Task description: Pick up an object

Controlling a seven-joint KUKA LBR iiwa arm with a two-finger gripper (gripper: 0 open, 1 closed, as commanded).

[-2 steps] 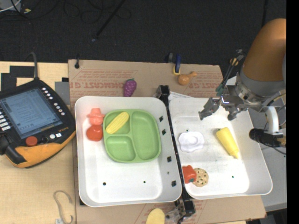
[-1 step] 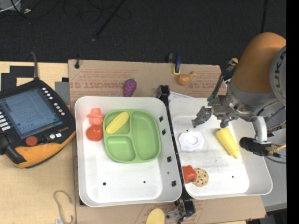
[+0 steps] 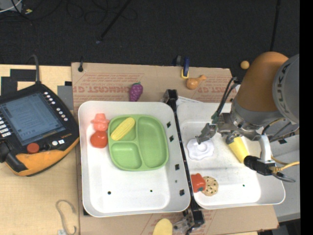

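- I see the gripper low over the right bin, near its left wall; I cannot tell its state.
- White object lies just beneath it, no clear long axis.
- Yellow cylinder alongside, long axis slanting toward the bin's near-right corner.

Two white bins: left bin, right bin. In the left bin, a lime-green divided plate with a yellow corn cob at its 10 o'clock. At the plate's 9 o'clock, a pink toy over a red one. In the right bin: white flower-shaped piece, yellow object, red block, tan cookie with dark specks. Brown cardboard with red lettering; purple grapes and an orange-tan pear on it. Arm grey with an orange band. Worktop light wood.
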